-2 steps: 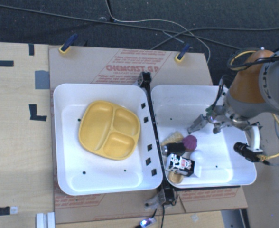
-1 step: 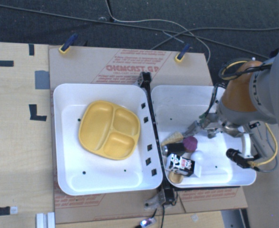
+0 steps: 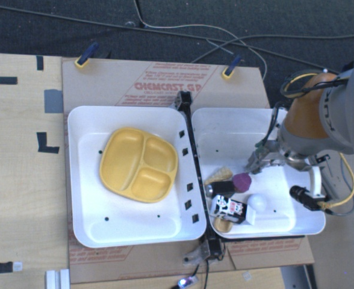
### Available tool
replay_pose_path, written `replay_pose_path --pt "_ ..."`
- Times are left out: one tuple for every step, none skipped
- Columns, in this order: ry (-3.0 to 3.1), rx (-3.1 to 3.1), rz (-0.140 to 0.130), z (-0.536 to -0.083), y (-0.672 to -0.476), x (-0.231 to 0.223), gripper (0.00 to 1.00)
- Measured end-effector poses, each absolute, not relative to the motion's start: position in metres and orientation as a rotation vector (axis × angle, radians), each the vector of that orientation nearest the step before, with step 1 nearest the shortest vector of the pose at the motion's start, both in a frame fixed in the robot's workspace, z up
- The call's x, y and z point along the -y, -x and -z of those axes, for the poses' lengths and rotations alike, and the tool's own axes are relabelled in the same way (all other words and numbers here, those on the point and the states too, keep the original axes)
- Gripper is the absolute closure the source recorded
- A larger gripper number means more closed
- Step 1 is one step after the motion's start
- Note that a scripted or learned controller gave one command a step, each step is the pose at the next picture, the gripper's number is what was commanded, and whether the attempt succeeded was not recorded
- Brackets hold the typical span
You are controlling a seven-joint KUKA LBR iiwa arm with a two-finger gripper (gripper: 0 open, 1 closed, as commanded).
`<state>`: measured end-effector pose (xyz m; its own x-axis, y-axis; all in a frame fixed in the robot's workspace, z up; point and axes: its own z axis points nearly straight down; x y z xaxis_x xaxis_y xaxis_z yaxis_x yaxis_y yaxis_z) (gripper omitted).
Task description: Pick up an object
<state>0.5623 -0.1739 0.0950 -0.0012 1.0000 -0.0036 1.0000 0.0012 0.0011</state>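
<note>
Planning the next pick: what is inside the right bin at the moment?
The right bin holds a cluster at its near left: a purple ball, a black-and-white patterned item, a white round object and tan pieces. Whatever lies beneath them is covered.

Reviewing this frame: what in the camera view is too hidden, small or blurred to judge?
- Hand: finger state unreadable in the camera view; small, dark, and seen from above under the wrist.
- Purple object: too blurred to identify or tell whether the hand touches it.
- Black-and-white item: printing too small to read.
- Tan objects: partly covered by neighbouring clutter in the right bin.
</note>
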Motion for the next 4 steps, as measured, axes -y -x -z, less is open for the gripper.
replay_pose_path --pt "-2.218 -2.223 -0.002 -0.144 -0.559 0.164 1.0" --pt "-2.219 -2.221 -0.001 -0.189 -0.556 0.17 1.0" --pt "-2.218 -2.222 -0.001 -0.222 -0.557 0.17 1.0" --pt "-2.218 -2.23 0.002 -0.21 -0.55 0.115 1.0"
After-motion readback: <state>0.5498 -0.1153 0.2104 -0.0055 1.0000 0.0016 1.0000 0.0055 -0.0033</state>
